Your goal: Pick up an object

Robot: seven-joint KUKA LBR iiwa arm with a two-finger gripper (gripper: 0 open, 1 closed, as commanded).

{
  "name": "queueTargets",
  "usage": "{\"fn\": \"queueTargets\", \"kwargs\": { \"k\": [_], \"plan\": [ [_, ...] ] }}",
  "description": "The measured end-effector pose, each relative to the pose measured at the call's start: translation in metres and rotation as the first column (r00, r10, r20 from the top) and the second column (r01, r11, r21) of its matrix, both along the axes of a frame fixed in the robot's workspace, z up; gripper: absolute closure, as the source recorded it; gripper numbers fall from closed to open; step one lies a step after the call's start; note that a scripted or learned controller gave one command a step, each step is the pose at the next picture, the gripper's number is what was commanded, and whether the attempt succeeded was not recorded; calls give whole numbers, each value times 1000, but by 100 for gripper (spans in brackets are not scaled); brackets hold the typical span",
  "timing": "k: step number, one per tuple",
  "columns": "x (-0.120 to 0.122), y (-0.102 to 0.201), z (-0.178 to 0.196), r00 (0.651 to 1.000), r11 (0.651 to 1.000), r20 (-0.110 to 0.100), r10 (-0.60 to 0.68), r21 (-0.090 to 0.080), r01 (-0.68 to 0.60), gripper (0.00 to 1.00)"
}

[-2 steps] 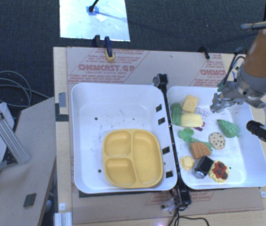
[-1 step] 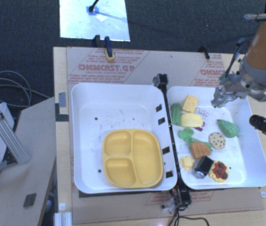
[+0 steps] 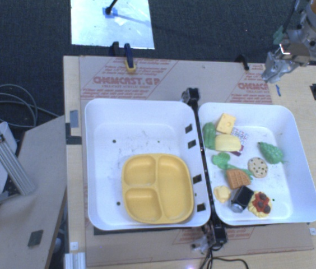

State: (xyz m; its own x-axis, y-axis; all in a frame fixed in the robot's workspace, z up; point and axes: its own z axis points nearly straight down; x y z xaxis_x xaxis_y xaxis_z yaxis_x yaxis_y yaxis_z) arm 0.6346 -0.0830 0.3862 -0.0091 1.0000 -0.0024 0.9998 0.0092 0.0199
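White bins sit side by side — the right bin [image 3: 301, 167] holds the toys. The gripper [image 3: 278, 66] hangs above the bench beyond its far rim, grasping nothing. A sound pick would be the green leaf [image 3: 271, 152], which lies apart from the cluster — descend centred over it.

A yellow divided tray [image 3: 158, 188] is seen lying in the left bin [image 3: 105, 122], while toy foods, among them a cookie [image 3: 257, 167] and a small pizza [image 3: 260, 204], are scattered in the right bin [image 3: 301, 167]. The gripper [image 3: 278, 66] is held above the bench, beyond the right bin's far corner.
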Motion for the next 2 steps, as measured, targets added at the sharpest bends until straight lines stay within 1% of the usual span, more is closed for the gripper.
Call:
{"fn": "queueTargets", "kwargs": {
  "k": [1,2],
  "plan": [
    [-27,49,160,1000,1000,3,0,2,0,100],
    [-26,46,149,1000,1000,-17,-4,2,4,0]
  ]
}}
